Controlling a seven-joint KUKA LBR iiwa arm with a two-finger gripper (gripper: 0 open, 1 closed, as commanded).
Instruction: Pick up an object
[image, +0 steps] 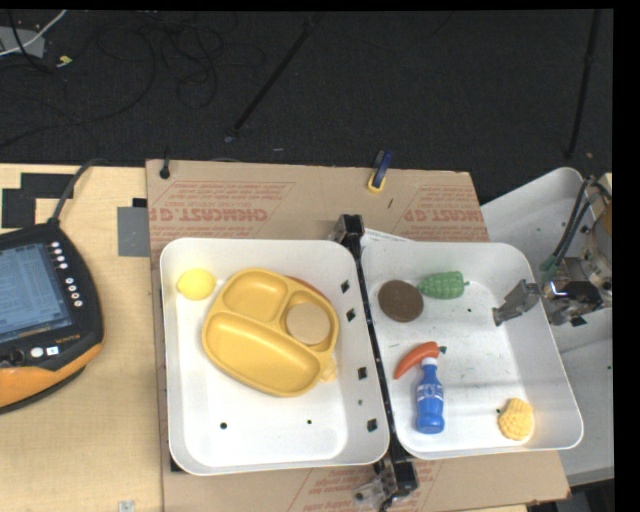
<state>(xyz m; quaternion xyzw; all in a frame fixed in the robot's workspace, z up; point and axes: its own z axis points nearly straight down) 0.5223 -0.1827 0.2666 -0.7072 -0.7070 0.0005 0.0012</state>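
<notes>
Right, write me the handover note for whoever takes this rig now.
Gripper: at the right edge of the right bin, near the upper right corner, nothing seen between its fingers; open or shut is unclear.
Right bin: brown disc, green toy vegetable, orange carrot-like toy, blue spray bottle lying flat, yellow corn piece.
Left bin: yellow divided plate with a tan disc in one compartment, yellow ball by the upper left corner.
Done: nothing picked up yet.
Left: choose an object, grasp and lift. The green vegetable lies closest to the gripper.
</notes>
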